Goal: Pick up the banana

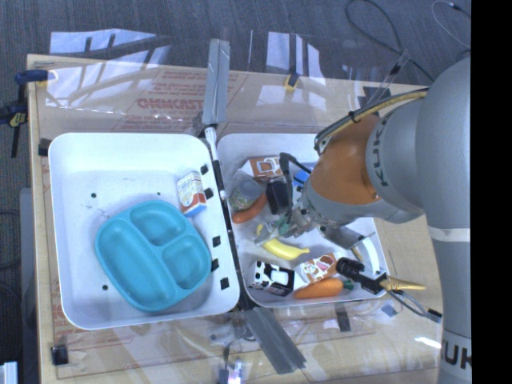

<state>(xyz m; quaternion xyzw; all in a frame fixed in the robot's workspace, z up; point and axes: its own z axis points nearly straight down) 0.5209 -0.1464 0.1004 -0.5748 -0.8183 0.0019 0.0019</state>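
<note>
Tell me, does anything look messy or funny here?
Yes. The right bin is a jumble: the banana, carrot and cartons lie heaped together. A small carton sits alone in the left bin, beside the blue tray.

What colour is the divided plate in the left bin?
Turquoise blue. The divided plate shows plainly in the camera view.

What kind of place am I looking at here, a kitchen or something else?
Most likely a robotics test bench, not a kitchen: a big grey arm reaches over two white bins, toy food such as a banana lies jumbled in one, and cables trail across the carpet.
</note>
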